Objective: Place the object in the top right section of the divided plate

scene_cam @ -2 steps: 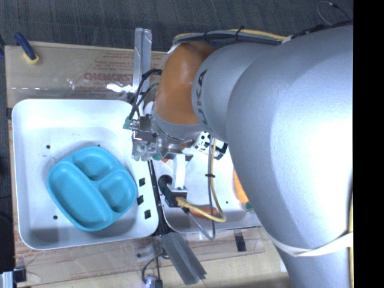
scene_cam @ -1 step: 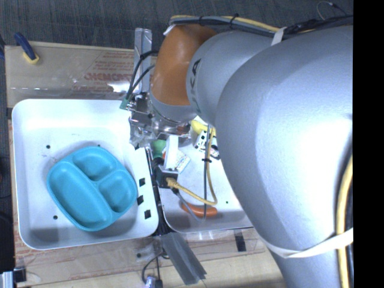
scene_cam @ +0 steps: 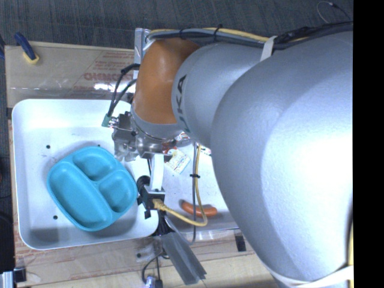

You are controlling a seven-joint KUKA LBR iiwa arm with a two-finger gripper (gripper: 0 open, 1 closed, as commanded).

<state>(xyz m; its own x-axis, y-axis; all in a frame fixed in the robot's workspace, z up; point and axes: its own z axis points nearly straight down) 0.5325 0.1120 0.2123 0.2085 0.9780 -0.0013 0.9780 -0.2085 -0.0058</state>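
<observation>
My arm (scene_cam: 270,131) sweeps in from the right of the frame and covers most of it, the orange band (scene_cam: 157,80) at upper centre. My pincer (scene_cam: 129,143) sits just below that band, over the white bin (scene_cam: 30,125) at left centre; whether it is open or closed I cannot tell from this angle. The blue divided plate (scene_cam: 90,188) lies tilted in the bin's lower left part, its upper right section just beside and below my pincer. The object, an orange sausage-shaped piece (scene_cam: 199,209), lies well to the lower right of my pincer, near the frame's lower centre, beside a yellow cable (scene_cam: 180,216) hanging from my wrist.
</observation>
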